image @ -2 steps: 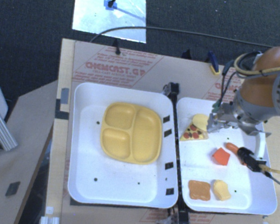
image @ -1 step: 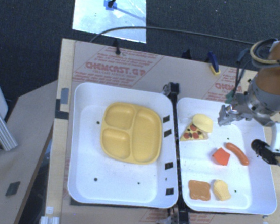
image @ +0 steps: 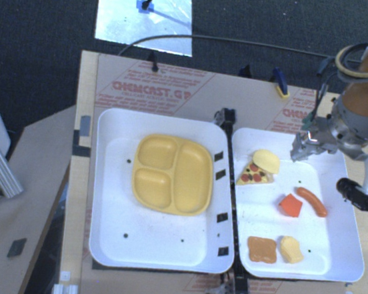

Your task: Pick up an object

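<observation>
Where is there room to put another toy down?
Left bin: bare floor all around the yellow plate, widest along the front. Right bin: crowded with pizza, sausage, red block, toast, cheese; bare strip behind the sausage.

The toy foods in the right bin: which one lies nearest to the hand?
The round yellow piece, lying on the pizza slice, just left of and below the hand. The sausage, orange block, toast and cheese lie farther toward the front.
</observation>
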Controlling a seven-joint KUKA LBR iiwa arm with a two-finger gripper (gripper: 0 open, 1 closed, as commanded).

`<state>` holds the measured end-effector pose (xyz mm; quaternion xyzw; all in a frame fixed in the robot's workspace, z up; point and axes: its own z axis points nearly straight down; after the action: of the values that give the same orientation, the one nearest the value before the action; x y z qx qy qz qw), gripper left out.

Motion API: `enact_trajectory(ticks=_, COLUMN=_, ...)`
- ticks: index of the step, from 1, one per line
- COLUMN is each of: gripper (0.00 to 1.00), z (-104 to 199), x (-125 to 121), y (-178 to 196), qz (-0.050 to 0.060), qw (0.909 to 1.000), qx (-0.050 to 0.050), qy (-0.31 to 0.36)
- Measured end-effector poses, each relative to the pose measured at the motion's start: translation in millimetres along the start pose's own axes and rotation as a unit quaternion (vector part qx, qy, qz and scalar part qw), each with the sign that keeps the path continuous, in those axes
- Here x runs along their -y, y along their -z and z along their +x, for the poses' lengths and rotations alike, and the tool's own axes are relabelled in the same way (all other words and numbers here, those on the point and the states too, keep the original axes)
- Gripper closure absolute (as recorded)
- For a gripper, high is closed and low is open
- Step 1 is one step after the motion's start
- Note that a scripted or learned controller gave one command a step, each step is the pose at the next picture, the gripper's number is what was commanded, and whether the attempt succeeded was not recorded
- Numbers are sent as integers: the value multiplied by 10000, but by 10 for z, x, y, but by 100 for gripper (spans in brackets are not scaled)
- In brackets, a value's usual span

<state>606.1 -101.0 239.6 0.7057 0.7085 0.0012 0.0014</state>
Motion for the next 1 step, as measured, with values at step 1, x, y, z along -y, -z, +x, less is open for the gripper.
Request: enact_trajectory(ticks=1, gripper=100, z=572, x=-34, y=67, qz=5, qw=10000, qx=-12, qy=33)
